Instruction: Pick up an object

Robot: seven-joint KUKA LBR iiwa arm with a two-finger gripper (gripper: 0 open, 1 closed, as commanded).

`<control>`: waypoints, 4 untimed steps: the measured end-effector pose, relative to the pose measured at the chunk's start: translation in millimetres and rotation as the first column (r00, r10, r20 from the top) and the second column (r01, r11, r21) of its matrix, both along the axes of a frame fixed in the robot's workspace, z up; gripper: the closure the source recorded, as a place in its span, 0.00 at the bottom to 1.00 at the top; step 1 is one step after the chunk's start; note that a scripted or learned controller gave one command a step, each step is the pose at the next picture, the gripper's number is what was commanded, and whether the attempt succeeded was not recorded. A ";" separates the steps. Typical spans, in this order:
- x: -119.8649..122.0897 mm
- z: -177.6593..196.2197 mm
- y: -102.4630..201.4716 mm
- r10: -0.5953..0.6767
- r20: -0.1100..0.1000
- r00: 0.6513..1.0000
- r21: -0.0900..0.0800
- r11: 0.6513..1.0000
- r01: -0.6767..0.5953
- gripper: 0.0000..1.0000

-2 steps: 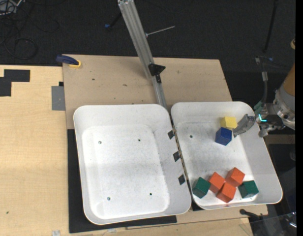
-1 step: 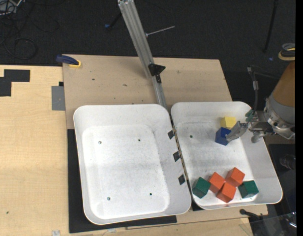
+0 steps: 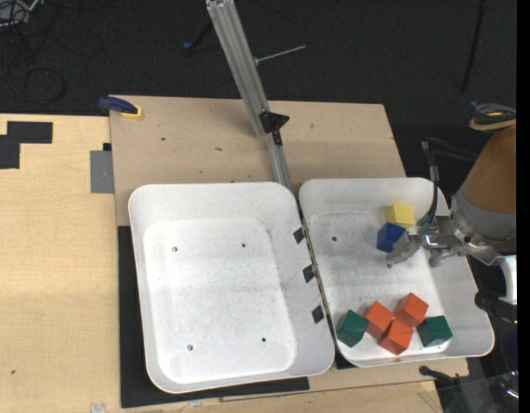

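Gripper [image 3: 409,246] sat low in the right bin [image 3: 351,198], fingers slightly parted and closed on nothing, tips just beside the blue cube [image 3: 389,237], on its right side. Nothing was between the fingers, so no grasp yet. Blue cube lay in the upper right part of that bin, with a yellow cube [image 3: 402,214] touching or nearly touching it just behind. Both looked like small rigid blocks: probably light, stiff, not fragile, flat faces giving good parallel grip. Best hold was likely across two opposite side faces of the blue cube, avoiding the side against the yellow one, where a finger might not fit. Smooth painted faces could slip if pinched near an edge. Further from the blue cube, toward the bin's near edge, sat a tight cluster: two green cubes [image 3: 352,327] and three orange cubes [image 3: 397,320], touching, harder to get at. Bin floor was flat white, shallow walled. Left bin [image 3: 215,282] adjacent, wooden bench [image 3: 50,256] beyond it, slanted aluminium post [image 3: 244,67] behind the bins.
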State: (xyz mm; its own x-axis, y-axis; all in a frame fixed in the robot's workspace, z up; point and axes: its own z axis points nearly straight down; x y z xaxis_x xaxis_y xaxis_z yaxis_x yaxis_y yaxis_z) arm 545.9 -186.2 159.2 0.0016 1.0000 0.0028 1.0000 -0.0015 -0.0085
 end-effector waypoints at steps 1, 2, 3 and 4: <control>0.1 -44.5 5.3 -0.001 0.000 1.000 0.000 1.000 0.001 0.00; 0.7 -32.0 3.2 -0.009 0.004 1.000 -0.001 1.000 0.009 1.00; 1.9 15.6 11.8 0.003 0.010 1.000 -0.003 1.000 -0.003 1.00; 2.7 56.7 10.7 0.003 0.011 1.000 -0.003 1.000 -0.003 1.00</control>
